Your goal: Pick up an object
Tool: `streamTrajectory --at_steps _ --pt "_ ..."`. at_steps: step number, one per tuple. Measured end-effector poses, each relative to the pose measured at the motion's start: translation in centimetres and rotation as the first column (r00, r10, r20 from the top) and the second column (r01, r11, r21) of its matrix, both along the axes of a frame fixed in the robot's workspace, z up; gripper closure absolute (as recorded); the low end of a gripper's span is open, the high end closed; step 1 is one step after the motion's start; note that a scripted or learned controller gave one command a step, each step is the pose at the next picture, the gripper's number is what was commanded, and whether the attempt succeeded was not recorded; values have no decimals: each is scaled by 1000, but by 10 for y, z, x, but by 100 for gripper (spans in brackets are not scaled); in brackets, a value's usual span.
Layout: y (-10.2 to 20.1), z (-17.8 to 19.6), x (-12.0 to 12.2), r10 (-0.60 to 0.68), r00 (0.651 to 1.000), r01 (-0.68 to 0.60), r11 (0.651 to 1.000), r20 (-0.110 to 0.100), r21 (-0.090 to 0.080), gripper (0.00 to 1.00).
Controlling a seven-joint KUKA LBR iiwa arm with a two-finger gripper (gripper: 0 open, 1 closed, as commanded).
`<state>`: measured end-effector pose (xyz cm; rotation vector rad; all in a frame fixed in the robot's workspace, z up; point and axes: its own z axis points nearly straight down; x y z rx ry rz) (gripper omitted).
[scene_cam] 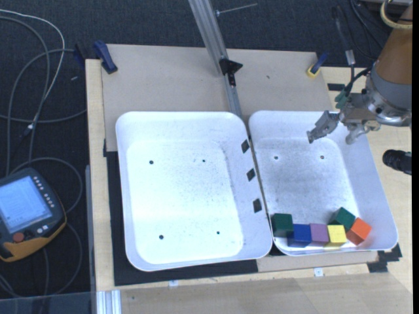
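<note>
Bench (170,77): carries two white bins side by side.
Left bin (180,188): bare floor.
Right bin (314,182): blocks lined up along its near edge.
Gripper (337,129): above the right bin's far end, fingers spread, nothing between them.
Blocks (319,231): well apart from the gripper.
Progress: nothing picked; approach, grasp and lift all remain.

No words or numbers clear enough to read. Small screen (25,200) at left glows, writing too blurry.
</note>
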<state>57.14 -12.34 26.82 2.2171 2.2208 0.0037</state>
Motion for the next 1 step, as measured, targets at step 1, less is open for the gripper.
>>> streamTrajectory --at_steps 1 --pt "-32 -8 30 -3 1000 3 1000 -1 -2 0"
